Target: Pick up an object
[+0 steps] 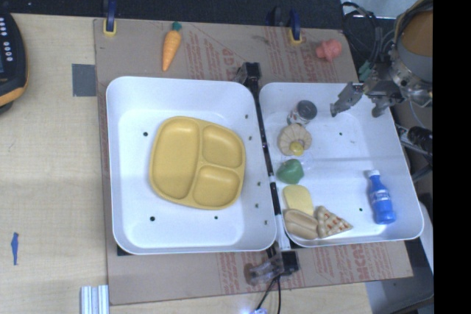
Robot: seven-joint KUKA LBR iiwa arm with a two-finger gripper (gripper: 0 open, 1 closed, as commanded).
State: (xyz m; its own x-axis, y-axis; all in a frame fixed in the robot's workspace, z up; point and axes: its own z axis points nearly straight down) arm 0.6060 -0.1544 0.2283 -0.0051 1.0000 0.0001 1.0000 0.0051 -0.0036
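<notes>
A carrot [171,48] is lying on the cardboard sheet [213,48] above the left bin, near a blue clamp [110,15]. A pink lump [329,49] is sitting by the sheet's upper right corner, beside another clamp [294,27]. A grey patch [84,79] is sticking to the table [44,180] left of the sheet. A dark device [10,59] is resting at the table's left edge.

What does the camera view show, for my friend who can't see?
A robot gripper hangs open over the right bin, which holds a blue bottle and toy food. The left bin holds a yellow tray.
</notes>
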